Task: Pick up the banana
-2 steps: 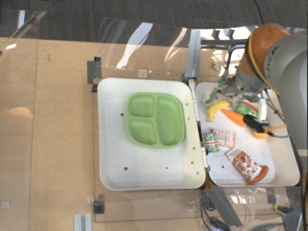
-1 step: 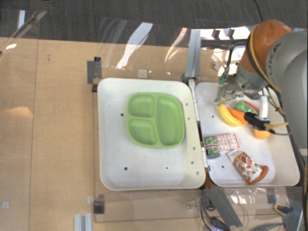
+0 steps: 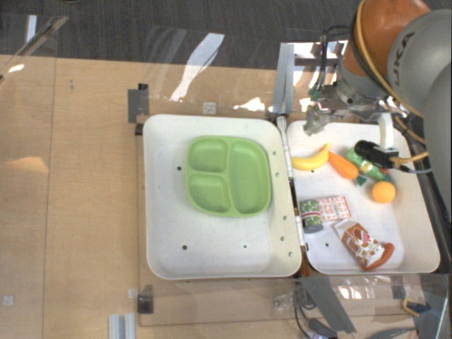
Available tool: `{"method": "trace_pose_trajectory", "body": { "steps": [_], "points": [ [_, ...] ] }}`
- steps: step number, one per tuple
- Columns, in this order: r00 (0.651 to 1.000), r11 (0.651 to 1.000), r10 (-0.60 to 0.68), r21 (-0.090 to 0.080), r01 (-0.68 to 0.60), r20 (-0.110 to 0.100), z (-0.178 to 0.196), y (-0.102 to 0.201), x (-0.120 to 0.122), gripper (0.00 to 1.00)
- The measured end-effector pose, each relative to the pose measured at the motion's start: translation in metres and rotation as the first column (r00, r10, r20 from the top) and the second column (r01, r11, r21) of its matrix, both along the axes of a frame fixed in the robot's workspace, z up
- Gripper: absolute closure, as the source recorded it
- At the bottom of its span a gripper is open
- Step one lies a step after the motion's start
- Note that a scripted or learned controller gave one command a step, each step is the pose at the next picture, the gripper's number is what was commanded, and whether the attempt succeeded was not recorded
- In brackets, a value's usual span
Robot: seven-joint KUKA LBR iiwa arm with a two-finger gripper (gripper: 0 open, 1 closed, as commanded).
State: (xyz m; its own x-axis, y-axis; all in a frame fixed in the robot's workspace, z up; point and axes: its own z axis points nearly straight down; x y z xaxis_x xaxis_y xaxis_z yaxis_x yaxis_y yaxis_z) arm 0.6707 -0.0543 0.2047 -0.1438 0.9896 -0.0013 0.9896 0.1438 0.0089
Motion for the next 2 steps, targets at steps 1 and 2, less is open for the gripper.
{"method": "trace_pose_trajectory", "body": {
  "steps": [1, 2],
  "points": [
    [1.000, 1.000, 0.000, 0.000, 0.000, -0.001, -0.001, 0.000, 0.000, 0.00],
    [0.962, 0.962, 0.274, -0.002, -0.274, -0.003, -0.103, -0.058, -0.044, 0.00]
  ]
}}
